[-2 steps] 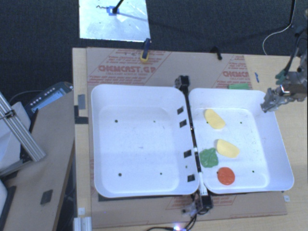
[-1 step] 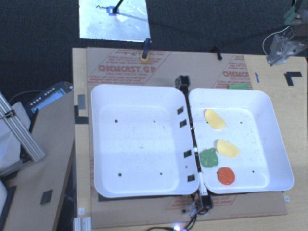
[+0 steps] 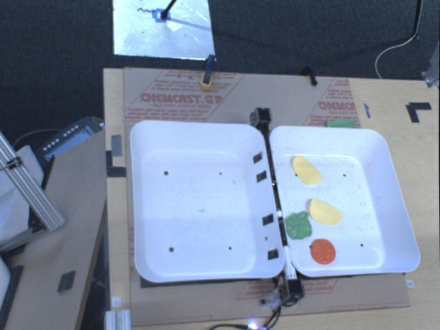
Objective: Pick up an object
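The right bin (image 3: 395, 184) holds several small objects. A yellow oval piece (image 3: 306, 170) lies near its upper left. A second yellow piece (image 3: 324, 212) rests lower down. A green lump (image 3: 298, 225) sits against the bin's left wall, and an orange-red disc (image 3: 322, 251) lies just below it near the front. The objects lie apart from one another, except the green lump and the lower yellow piece, which nearly touch.
The left bin (image 3: 199, 198) stands beside the right one, joined by a black hinge strip (image 3: 269, 198). Both rest on a cardboard sheet (image 3: 227, 95). A shiny metal plate (image 3: 162, 18) lies at the back, and grey equipment (image 3: 34, 184) stands at the left.
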`<action>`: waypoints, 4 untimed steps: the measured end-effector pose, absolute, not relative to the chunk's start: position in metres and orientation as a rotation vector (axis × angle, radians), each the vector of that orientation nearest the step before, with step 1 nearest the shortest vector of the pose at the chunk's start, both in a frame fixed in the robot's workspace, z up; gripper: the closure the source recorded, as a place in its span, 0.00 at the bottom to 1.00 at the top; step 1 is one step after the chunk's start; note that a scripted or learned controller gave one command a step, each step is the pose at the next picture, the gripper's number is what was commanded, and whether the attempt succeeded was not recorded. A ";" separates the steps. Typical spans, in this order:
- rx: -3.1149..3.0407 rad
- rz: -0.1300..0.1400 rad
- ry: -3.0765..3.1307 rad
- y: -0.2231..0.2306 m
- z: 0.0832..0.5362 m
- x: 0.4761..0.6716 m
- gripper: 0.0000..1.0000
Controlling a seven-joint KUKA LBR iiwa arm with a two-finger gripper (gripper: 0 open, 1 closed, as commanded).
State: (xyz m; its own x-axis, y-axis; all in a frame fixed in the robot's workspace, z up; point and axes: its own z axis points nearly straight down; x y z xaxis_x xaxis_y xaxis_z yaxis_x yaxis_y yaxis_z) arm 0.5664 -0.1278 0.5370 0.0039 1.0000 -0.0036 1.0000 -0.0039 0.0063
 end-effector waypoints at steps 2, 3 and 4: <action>2.214 0.004 2.228 -0.160 0.509 0.494 1.00; 2.220 0.001 2.215 -0.209 0.513 0.508 1.00; 2.218 -0.005 2.237 -0.155 0.388 0.524 1.00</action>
